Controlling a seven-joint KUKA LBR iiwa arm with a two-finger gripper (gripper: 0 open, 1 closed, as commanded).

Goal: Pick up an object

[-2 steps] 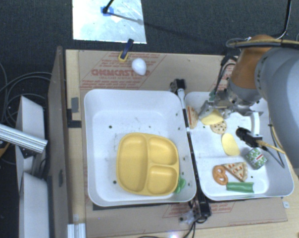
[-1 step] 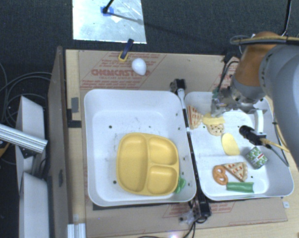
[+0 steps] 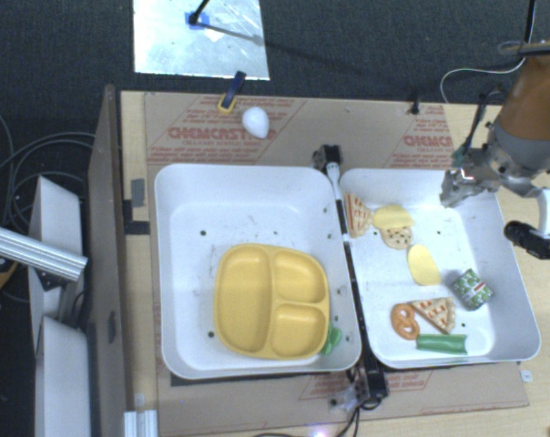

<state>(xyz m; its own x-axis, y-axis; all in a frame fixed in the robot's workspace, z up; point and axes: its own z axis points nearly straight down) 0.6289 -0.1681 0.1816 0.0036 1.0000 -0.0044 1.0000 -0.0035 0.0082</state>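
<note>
My gripper [image 3: 459, 189] hangs over the back right corner of the right bin [image 3: 516, 271], near its far wall, and I cannot tell its state from this angle. Nothing shows in its grasp.

By size: the table [image 3: 284, 121] carries both bins. The left bin [image 3: 188, 244] holds a yellow divided tray [image 3: 270, 300], with a bit of green [image 3: 332, 340] poking out at the tray's near right corner. The right bin holds the small play food I can choose from. Nearest me is the yellow piece [image 3: 392, 217], with a speckled cookie [image 3: 398, 237] touching it just below; both lie to the camera's left of my gripper and slightly nearer the camera. A waffle wedge [image 3: 357, 215] rests against the divider further left. A yellow oval [image 3: 423, 265] lies in the middle of the bin, its long axis running roughly front to back. Toward the front are a green-and-white can [image 3: 473, 289], a pizza slice [image 3: 434, 313], a pretzel [image 3: 405, 320] and a green bean pod [image 3: 442, 342], which lies crosswise.

My judgement is that the yellow piece is the shortest reach.

Red lettering is printed on the table behind the bins, mirrored and too blurred for me to read. A white egg [image 3: 255, 121] sits there too.
</note>
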